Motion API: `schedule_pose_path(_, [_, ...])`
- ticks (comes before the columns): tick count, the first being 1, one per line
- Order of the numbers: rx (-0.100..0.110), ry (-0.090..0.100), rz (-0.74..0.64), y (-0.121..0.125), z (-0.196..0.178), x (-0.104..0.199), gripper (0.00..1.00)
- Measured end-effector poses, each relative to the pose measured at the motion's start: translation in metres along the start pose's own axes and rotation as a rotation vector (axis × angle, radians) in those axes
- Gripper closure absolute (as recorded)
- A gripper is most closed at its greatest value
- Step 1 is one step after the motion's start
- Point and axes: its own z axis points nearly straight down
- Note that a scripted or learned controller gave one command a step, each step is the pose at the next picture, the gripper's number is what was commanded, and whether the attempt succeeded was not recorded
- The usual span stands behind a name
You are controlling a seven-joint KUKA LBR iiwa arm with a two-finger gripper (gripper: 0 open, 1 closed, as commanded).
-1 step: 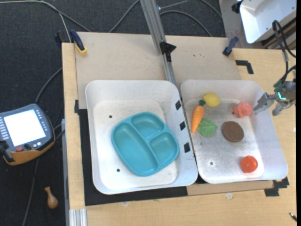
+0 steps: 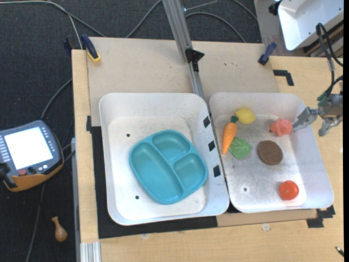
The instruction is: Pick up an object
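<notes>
The right bin [image 2: 319, 171] holds several toy foods: a yellow lemon [image 2: 245, 115], an orange carrot [image 2: 229, 137], a green leafy piece [image 2: 240, 147], a brown disc [image 2: 269, 152], a pink lumpy piece [image 2: 282, 127] and a red tomato [image 2: 289, 190]. My gripper [image 2: 315, 122] hangs over the right bin's far right rim, just right of the pink piece. Its fingers stand apart, open, with nothing between them.
The left bin [image 2: 117, 146] holds a blue divided plate [image 2: 169, 165]. A metal post [image 2: 182, 31] rises behind the bins. A teach pendant [image 2: 27, 154] lies on the floor at the left, with cables across the dark carpet.
</notes>
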Motion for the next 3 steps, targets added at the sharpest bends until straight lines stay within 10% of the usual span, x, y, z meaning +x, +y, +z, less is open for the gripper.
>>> schedule_pose_path(3, [-0.004, 0.002, 0.001, -0.004, 0.158, 0.008, 0.00])
